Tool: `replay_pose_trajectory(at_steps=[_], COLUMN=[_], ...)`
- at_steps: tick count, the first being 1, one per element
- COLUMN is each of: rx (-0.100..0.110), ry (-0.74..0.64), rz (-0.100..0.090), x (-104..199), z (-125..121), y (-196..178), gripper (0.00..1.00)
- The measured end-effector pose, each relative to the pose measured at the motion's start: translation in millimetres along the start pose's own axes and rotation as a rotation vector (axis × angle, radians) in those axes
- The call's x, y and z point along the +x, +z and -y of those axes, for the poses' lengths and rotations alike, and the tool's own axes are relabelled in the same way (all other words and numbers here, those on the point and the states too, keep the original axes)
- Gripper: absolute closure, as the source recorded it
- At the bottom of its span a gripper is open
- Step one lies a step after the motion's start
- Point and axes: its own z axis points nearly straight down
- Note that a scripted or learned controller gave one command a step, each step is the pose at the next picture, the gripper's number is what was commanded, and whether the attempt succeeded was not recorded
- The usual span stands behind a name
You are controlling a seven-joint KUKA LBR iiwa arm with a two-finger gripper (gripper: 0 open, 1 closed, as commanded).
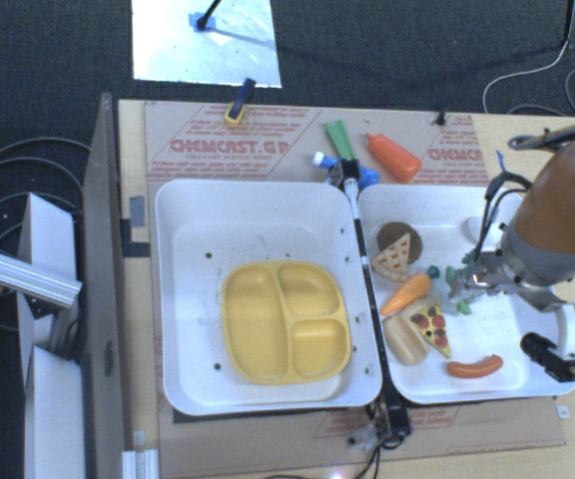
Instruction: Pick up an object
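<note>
Right bin [487, 203]: carrot [406, 293], two pizza slices [393, 257] [430, 327], bun [403, 339], sausage [474, 367], green pieces [459, 273] were held. Pincer [472, 279] was lowered by the green pieces; whether spread or pressed could not be told. Nothing was seen lifted; the pickup was judged pending.

You are at a robotics lab bench: two white bins [268, 203] sit on printed cardboard [268, 133], loose cables [8, 183] lie left, and aluminium framing [23, 272] stands on dark carpet [48, 48].
</note>
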Motion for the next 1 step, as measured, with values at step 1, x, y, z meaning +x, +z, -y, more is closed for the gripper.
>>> replay_pose_trajectory(at_steps=[1], rx=[-0.003], ry=[-0.002], rz=[-0.001], x=[39.4], z=[27.9], y=[-82.2], gripper=[1.00])
